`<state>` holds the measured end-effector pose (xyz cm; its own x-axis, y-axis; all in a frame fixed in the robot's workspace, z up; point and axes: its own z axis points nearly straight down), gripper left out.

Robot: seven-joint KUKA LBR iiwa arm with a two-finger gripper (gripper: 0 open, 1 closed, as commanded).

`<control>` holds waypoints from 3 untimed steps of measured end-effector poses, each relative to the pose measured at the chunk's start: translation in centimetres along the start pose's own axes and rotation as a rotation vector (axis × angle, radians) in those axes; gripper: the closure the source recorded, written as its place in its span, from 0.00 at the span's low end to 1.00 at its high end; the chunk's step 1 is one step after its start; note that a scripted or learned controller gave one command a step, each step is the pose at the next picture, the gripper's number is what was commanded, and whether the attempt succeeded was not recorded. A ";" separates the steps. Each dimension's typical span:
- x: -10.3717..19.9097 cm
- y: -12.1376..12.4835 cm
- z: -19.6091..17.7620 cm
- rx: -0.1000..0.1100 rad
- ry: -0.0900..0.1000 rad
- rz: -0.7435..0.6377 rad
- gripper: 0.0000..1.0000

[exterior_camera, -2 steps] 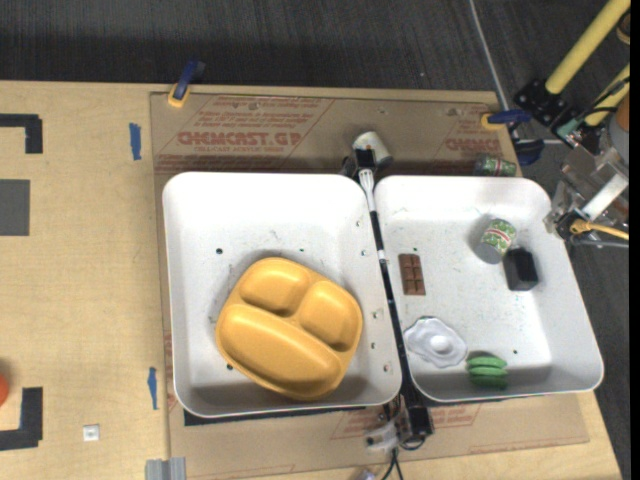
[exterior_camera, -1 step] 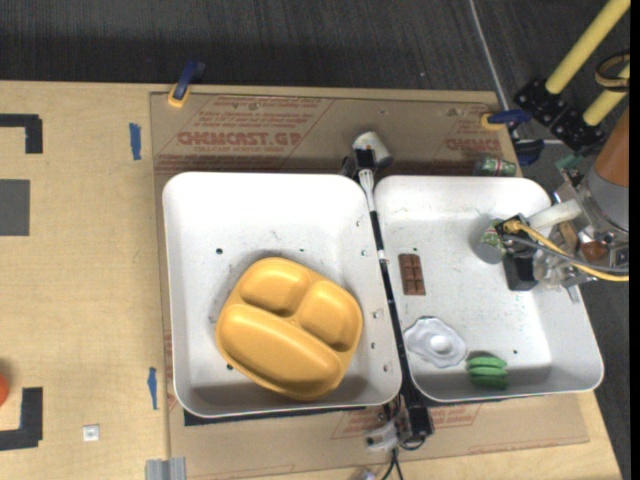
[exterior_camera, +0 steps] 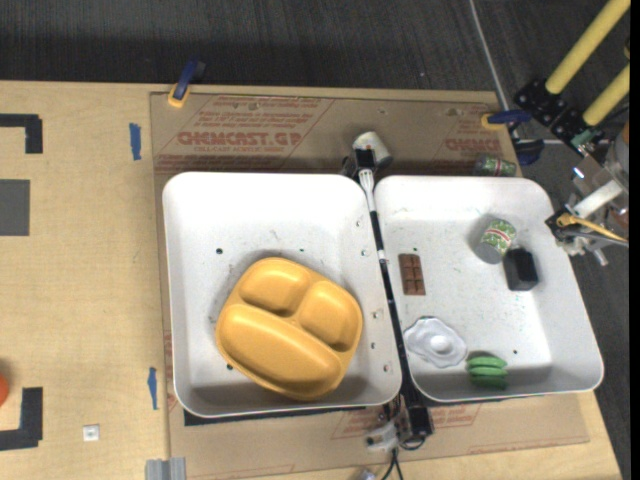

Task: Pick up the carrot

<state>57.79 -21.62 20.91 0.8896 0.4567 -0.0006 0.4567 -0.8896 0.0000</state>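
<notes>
The left bin (exterior_camera: 200,218) holds a large yellow, loaf-shaped lump (exterior_camera: 290,326). In the right bin (exterior_camera: 440,208) lie a brown chocolate bar (exterior_camera: 412,274), a small grey can with a green label (exterior_camera: 496,238), a black block (exterior_camera: 520,268), a clear plastic piece (exterior_camera: 434,342) and a green ridged item (exterior_camera: 487,368). A small orange patch (exterior_camera: 3,390) is cut off by the frame's left edge on the bench, too little of it to identify. A grey and white piece of hardware with orange wires (exterior_camera: 590,216) reaches in at the right edge, beside the right bin's far corner.
Both bins rest on a cardboard sheet (exterior_camera: 250,133) held by blue clamps (exterior_camera: 185,81). Yellow padded poles (exterior_camera: 590,43) and black clamps stand at the top right. A white fitting (exterior_camera: 368,148) sits at the far end of the divider between the bins.
</notes>
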 end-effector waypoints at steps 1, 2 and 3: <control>-0.4 0.6 -2.1 0.000 0.000 0.229 1.00; -0.7 -10.1 0.2 0.004 -0.002 0.255 1.00; -0.7 -10.1 0.2 0.004 -0.002 0.255 0.00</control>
<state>52.54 -12.98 20.74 0.9761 0.2172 -0.0028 0.2172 -0.9761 -0.0035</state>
